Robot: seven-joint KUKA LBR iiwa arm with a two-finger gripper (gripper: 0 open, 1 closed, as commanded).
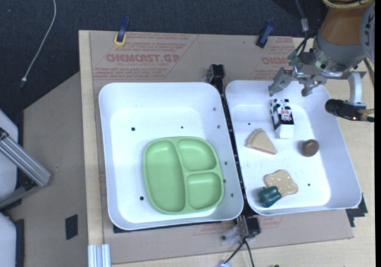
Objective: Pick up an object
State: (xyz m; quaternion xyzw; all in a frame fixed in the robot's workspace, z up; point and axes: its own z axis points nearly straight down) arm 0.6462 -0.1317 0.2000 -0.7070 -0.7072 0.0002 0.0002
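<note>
Gripper [296,83] spread wide, holding nothing | hangs apparently just above cow-print carton [281,116] | descend centred, straddle its narrow sides

Probably a lab: clamped bench [178,52], bins [113,117].

Red print "CHEMCAST GP" on brown paper-faced sheet [178,52] under white bins, repeated faintly in rows; partly cut off at right. No other legible text.
</note>
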